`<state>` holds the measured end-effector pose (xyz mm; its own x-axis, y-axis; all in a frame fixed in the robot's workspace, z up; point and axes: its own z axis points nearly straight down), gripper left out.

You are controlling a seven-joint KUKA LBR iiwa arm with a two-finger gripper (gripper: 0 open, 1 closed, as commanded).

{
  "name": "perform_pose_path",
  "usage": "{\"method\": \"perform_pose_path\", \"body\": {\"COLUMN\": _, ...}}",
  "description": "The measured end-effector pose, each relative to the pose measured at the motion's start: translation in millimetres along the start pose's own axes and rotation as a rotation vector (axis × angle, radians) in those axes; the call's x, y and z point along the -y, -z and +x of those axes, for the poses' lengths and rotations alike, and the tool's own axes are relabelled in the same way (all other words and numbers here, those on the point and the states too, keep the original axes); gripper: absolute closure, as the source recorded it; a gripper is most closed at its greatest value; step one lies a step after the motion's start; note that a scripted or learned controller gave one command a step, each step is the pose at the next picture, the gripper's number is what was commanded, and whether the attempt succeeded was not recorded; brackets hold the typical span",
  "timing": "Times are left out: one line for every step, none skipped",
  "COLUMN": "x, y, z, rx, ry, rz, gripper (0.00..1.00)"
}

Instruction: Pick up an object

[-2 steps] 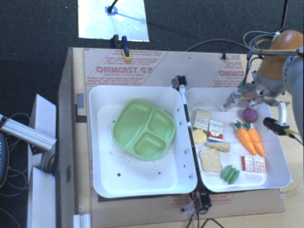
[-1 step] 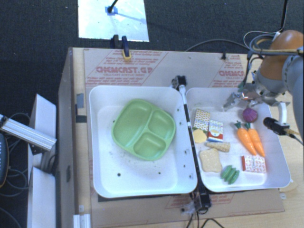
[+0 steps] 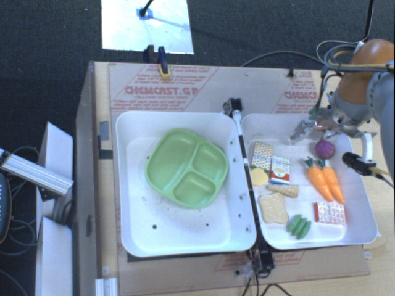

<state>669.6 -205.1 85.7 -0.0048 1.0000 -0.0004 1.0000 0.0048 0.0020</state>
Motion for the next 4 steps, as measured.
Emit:
{"method": "perform_pose_path", "body": {"x": 0.3, "y": -0.4, "z": 4.8, "rx": 0.002, "ry": -0.001, "rz": -0.001, "gripper": 0.00}}
{"method": "perform_pose_path", "body": {"x": 0.1, "y": 0.0, "z": -0.5, "rx": -0.001, "ry": -0.002, "rz": 0.000, "gripper": 0.00}}
{"method": "perform_pose_path", "body": {"x": 0.1, "y": 0.0, "z": -0.3, "rx": 0.000, "ry": -0.001, "rz": 0.000, "gripper": 0.00}}
{"method": "perform_pose_path", "body": {"x": 0.1, "y": 0.0, "z": -0.3, "rx": 0.000, "ry": -0.001, "rz": 0.000, "gripper": 0.00}}
